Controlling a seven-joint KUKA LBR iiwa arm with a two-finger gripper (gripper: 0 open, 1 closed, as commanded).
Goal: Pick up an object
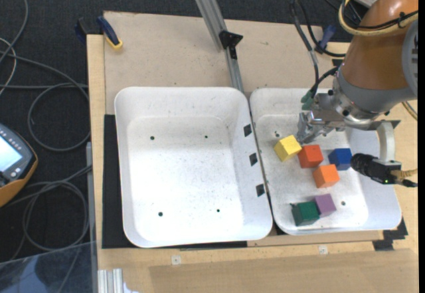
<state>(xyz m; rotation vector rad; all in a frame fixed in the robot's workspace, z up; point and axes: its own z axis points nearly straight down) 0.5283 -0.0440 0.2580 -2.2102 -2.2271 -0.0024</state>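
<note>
Yellow block point(288, 147) sits in the right bin point(378, 218), touching the red block point(310, 155). My gripper point(308, 127) hovers just above-right of it; can't tell its state. I'd center over yellow w/ jaws clear of red, then drop.

Speckled white plastic bins point(133, 112), matt wooden bench point(166, 46)

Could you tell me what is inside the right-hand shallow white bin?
Right bin holds six blocks: yellow, red, blue, orange, purple, green. The gripper hides the floor beneath.
</note>
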